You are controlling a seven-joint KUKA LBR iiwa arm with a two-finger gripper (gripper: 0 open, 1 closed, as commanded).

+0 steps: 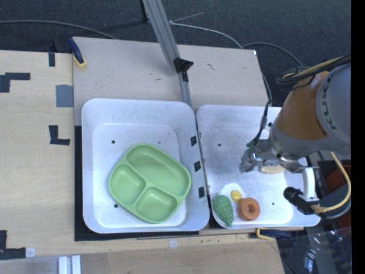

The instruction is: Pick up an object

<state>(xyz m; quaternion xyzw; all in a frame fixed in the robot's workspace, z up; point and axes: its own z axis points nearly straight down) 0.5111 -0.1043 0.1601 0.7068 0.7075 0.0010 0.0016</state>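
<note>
**A:** What could the arm pick up, and where is it?

**B:** Take the right bin as the landmark. Three small toy foods sit in a cluster against its near wall, toward its left corner: a bumpy green vegetable, just to its right an orange-brown ring like a doughnut, and a fried egg, white with a yellow yolk, tucked just behind the two. The vegetable and egg look to be touching; the doughnut is just beside them.

**A:** How would they handle?

**B:** My guess is light, stiff plastic, smooth enough to slip. The doughnut seems the easiest: clamp across the ring from outside, or with one finger in the hole. The egg lies flat and offers little to grip. The vegetable is best pinched across its narrow width, though the bin wall crowds it.

**A:** And the end effector?

**B:** The end effector hangs over the middle of the right bin, behind the cluster and apart from it. Whether it is released or clenched, I cannot tell, and I see nothing in it.

**A:** Anything else?

**B:** In the left bin, beside the right one on the surface, lies a light green divided plate.
</note>
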